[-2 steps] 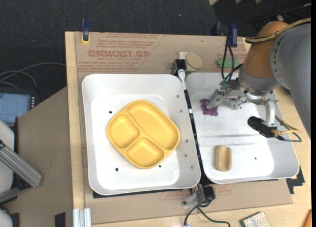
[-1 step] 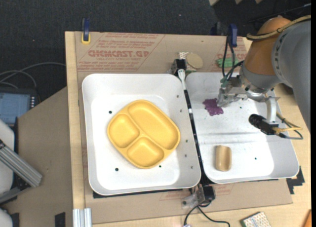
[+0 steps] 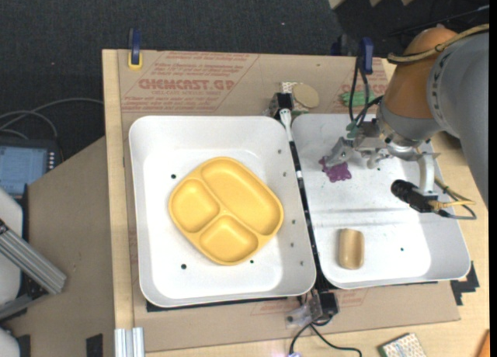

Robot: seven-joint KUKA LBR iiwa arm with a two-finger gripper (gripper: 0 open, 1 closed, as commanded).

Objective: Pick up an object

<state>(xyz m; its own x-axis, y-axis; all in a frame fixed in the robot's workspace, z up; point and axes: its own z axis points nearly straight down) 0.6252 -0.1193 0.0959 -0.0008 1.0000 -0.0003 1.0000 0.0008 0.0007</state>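
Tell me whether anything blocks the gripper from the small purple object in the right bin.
Nothing visible does. The gripper sits right at the small purple object in the right white bin; the tan rounded block lies apart, nearer the front rim.

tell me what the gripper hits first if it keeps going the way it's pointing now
The gripper points down and toward the view's left, right over the small purple object in the right bin. It would likely meet that object first, then the bin floor; depth is hard to judge.
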